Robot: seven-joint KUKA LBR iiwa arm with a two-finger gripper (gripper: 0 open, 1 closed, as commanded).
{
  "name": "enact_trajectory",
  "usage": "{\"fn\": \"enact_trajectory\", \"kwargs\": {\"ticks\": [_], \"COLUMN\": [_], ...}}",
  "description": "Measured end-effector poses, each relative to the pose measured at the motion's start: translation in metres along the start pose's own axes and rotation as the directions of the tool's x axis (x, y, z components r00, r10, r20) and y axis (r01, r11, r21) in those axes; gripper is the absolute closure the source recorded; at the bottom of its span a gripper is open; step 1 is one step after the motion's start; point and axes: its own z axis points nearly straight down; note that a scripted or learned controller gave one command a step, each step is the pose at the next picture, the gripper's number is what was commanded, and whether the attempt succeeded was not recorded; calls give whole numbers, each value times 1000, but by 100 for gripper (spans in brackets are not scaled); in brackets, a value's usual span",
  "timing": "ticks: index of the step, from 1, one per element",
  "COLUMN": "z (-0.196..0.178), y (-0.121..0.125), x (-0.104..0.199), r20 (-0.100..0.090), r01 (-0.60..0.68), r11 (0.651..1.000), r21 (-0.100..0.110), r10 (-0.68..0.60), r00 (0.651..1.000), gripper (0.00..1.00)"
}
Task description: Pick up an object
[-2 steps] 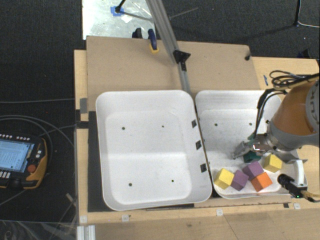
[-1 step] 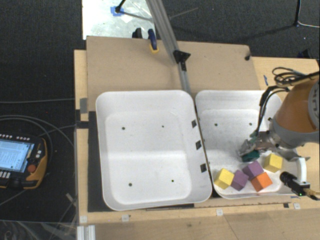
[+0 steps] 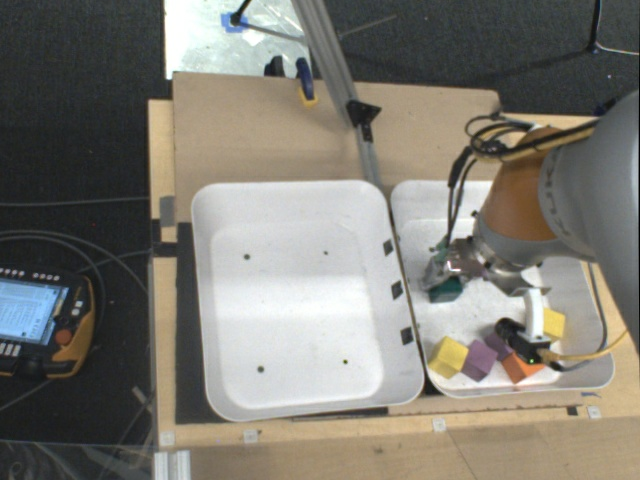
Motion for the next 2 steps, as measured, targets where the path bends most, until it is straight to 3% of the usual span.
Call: {"fn": "enact_trajectory", "kwargs": {"ticks": [1, 2], "z": [-104, -99], "y": [-67, -47], "x": [65, 147], "r20": [0, 0], "r01": [-3, 1], "r11": [1000, 1000], "r21": [0, 3], "r10": [3, -1], "r00": [1000, 1000], "gripper": [100, 100]}}
